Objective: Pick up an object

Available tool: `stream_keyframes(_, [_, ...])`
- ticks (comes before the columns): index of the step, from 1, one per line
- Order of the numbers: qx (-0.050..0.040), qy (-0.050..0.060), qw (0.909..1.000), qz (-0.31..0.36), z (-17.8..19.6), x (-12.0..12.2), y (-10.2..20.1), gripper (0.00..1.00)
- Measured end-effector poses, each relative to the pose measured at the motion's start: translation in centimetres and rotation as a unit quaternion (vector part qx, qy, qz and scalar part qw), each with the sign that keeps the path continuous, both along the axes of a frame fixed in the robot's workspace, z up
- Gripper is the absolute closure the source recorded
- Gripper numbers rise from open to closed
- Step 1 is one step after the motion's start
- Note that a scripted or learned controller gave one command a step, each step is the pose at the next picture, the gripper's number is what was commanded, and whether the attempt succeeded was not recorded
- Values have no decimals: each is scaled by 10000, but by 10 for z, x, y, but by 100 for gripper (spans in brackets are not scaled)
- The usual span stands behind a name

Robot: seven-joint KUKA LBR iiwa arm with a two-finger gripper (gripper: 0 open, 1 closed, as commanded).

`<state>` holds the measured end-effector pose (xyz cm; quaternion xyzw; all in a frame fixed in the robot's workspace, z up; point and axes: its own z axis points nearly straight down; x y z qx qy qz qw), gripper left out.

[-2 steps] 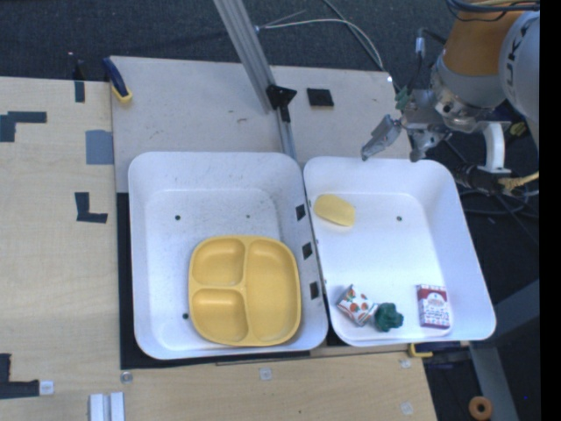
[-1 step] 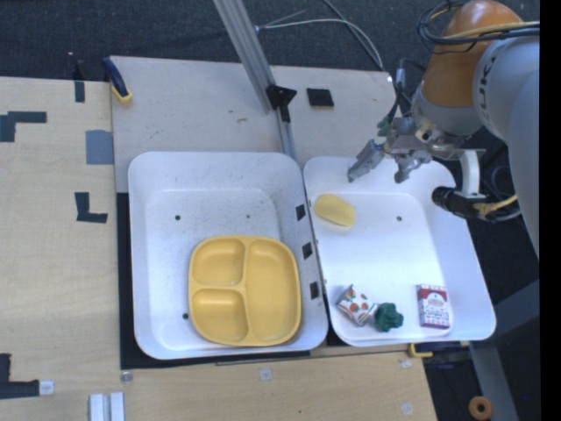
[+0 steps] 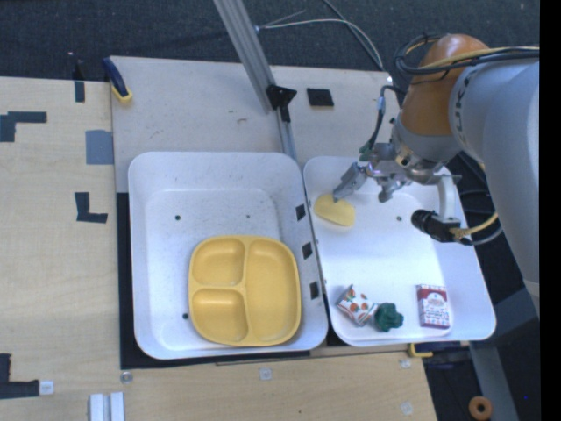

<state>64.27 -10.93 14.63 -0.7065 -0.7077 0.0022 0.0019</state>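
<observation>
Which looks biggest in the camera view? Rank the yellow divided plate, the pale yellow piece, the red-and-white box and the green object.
1. yellow divided plate
2. pale yellow piece
3. red-and-white box
4. green object
The middle two look close in size, so their order is unsure.

Your arm [image 3: 491, 95] enters from the right of the frame, its grey body filling the upper right, the orange band [image 3: 438, 86] sitting just above the wrist. The wrist points down and toward the left. Your end effector [image 3: 368, 182] sits right of centre in the upper half, two fingers [image 3: 348, 182] spread apart, tips angled down-left.
</observation>
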Motion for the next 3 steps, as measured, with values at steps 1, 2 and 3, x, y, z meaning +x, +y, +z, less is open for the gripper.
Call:
stream_keyframes(1, [-3,-1,10000,-3,-45,-2,-4,0])
stream_keyframes(2, [-3,-17,10000,6,-32,-1,-4,100])
stream_keyframes(3, [1,-40,10000,-2,13,6,-6,100])
